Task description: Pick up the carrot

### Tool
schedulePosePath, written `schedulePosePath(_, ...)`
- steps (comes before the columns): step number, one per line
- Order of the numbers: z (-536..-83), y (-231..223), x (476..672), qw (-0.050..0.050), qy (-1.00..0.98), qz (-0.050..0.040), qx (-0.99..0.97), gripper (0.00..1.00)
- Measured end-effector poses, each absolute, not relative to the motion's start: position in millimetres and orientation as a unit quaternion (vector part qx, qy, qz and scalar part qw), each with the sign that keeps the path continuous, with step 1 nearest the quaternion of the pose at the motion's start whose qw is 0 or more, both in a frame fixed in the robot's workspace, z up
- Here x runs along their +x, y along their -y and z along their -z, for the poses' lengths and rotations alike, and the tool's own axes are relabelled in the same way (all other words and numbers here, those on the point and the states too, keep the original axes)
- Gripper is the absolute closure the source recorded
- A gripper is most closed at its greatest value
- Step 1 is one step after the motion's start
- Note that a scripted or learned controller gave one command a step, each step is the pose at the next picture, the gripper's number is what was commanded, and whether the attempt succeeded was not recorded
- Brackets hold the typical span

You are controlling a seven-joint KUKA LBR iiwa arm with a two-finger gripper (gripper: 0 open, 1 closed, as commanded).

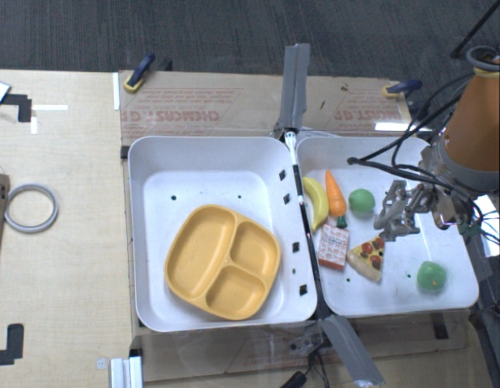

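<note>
From my screen, the jaws (393, 221) hang over the middle of the right-hand shallow white bin (456, 293), reaching in from the right on the grey arm with its orange band (476, 128). I cannot tell from this slant how far apart they stand; the metal parts blur together, and I see nothing gripped in them. Just below them lies a small toy pizza slice with red spots (368, 259), close to their tips. To their left sits a round green ball (362, 200), and lower right of them a second green ball-like toy (432, 276). The small orange carrot with a green tip (336, 196) lies near the bin's left wall, beside the green ball, its point toward the far rim, apart from the jaws. A yellow toy banana (316, 202) lies alongside the carrot, against the wall. Below both rests a little red and white box (333, 246). The left-hand white bin (153, 168) holds a yellow three-compartment plastic plate (223, 262). On the counter (64, 297) far left lies a grey tape ring (30, 208).
</note>
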State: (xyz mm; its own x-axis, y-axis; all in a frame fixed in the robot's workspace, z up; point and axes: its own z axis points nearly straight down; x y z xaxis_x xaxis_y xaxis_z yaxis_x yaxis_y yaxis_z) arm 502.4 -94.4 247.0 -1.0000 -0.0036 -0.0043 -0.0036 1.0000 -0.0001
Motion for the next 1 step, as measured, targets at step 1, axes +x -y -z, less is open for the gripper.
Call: schedulePosePath(1, -286.3, 130.6, 509.7, 0.002, -1.0, 0.0001, 0.031, 1.0)
